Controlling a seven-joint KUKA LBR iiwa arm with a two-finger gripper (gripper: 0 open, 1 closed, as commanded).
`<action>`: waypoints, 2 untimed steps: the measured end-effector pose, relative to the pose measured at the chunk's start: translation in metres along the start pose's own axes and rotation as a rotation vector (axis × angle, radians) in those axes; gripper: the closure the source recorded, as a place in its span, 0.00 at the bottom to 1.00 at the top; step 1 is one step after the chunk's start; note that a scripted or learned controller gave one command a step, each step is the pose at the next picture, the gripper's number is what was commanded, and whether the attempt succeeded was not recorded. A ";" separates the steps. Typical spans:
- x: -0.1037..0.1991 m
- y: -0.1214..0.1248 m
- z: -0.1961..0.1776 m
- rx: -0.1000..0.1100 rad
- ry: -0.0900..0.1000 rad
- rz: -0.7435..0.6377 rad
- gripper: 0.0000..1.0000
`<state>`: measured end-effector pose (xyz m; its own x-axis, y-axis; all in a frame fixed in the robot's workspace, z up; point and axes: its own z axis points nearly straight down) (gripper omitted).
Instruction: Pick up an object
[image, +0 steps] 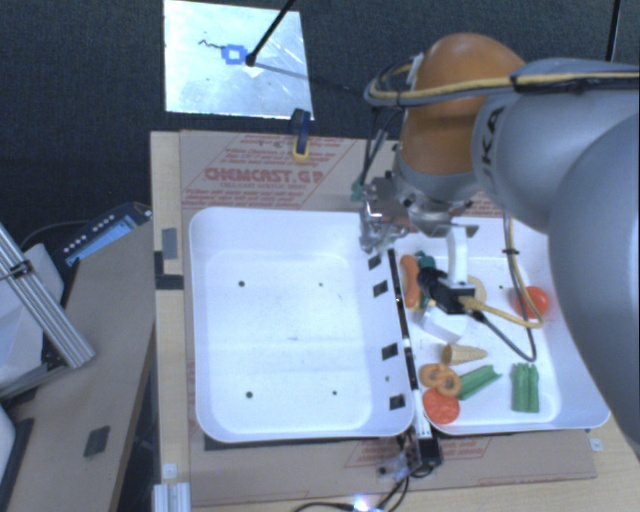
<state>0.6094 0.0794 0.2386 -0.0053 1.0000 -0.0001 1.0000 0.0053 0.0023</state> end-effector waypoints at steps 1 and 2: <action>-0.004 -0.077 -0.039 0.004 0.002 0.004 1.00; -0.010 -0.089 -0.169 -0.015 0.003 0.000 1.00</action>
<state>0.5197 0.0686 0.4077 -0.0052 1.0000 0.0032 0.9998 0.0051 0.0169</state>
